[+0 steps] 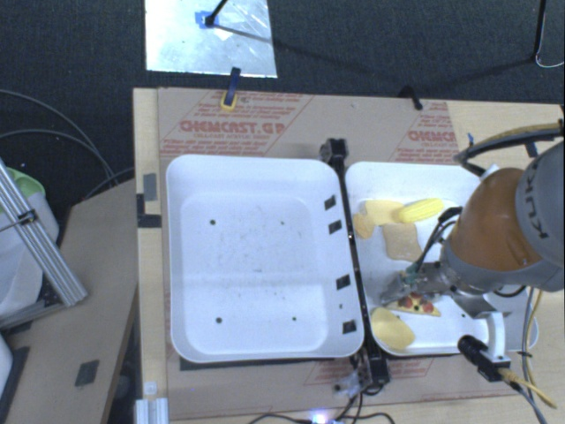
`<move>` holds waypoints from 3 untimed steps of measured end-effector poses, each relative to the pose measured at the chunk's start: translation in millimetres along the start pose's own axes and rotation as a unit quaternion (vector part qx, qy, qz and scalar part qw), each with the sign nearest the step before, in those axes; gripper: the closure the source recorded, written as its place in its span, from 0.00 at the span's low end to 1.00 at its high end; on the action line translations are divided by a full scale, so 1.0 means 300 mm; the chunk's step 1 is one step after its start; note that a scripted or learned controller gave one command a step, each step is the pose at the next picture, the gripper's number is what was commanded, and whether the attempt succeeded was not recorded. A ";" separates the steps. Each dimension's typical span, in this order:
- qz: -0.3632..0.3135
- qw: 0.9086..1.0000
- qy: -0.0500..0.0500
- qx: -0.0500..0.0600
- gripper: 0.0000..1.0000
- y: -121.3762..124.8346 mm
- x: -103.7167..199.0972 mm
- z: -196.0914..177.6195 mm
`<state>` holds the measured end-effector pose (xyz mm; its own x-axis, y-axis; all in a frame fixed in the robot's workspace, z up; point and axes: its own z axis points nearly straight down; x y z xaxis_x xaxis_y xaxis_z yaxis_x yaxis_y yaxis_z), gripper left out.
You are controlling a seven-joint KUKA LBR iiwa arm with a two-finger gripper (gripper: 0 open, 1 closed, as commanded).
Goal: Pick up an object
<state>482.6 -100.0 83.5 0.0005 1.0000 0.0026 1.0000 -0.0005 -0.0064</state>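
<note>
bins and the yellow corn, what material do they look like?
Bins: look like moulded white plastic, matte with a slight sheen; rounded corners and a raised rim suggest it. Corn: probably plastic toy food, going by its uniform bright yellow and smooth surface; too small to be sure.

Your non-task items: brown board [265, 122] under both bins, red CHEMCAST print, upper centre. Shiny metal sheet [210, 23] on dark carpet [71, 42], top of frame, left of centre; blue bit on it. Small yellow-blue clip [231, 91] at board's top edge. Black clamp [335, 151] between bins, upper end. Aluminium rail [40, 241], tilted, far left. Tan side table [84, 325] lower left. Black cables [53, 140] on carpet, left.
</note>
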 end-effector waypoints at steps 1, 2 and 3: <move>-0.001 1.000 -0.001 -0.005 1.00 0.017 -0.002 -0.038; -0.007 1.000 0.000 -0.010 1.00 0.190 0.222 -0.355; -0.005 1.000 0.000 -0.007 1.00 0.009 0.338 -0.576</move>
<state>486.4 1.0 256.5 -0.0086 1.0000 0.0026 0.9999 0.0085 0.0068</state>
